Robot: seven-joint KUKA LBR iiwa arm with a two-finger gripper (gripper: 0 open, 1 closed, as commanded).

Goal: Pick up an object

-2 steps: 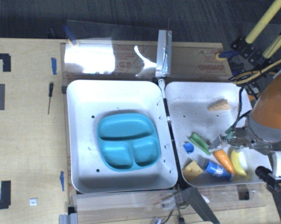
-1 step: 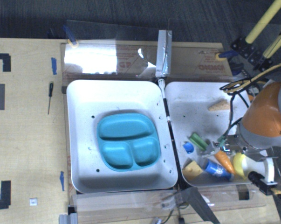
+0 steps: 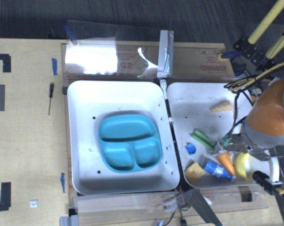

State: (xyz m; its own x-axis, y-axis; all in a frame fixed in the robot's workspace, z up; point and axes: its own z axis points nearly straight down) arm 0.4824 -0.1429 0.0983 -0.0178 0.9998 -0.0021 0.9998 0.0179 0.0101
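camera view, arm over right bin [image 3: 179, 95], end effector [image 3: 229, 147] low among small toys, its state cannot be told, blue tray [image 3: 130, 141] in left bin [image 3: 80, 126]

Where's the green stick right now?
The green stick lies slanted in the right bin, near its middle, just above the small blue piece and left of the gripper.

Floor: dark grey carpet [image 3: 132, 4] beyond the bench's far edge.
Bench: pale wood top [image 3: 24, 135] — black corner marks and blue tape tabs on it.
Screwdriver: a thin one [image 3: 50, 98] lies on the bench.
Far wall of the bench: cardboard [image 3: 198, 60] behind clear sheet — bright glare there.
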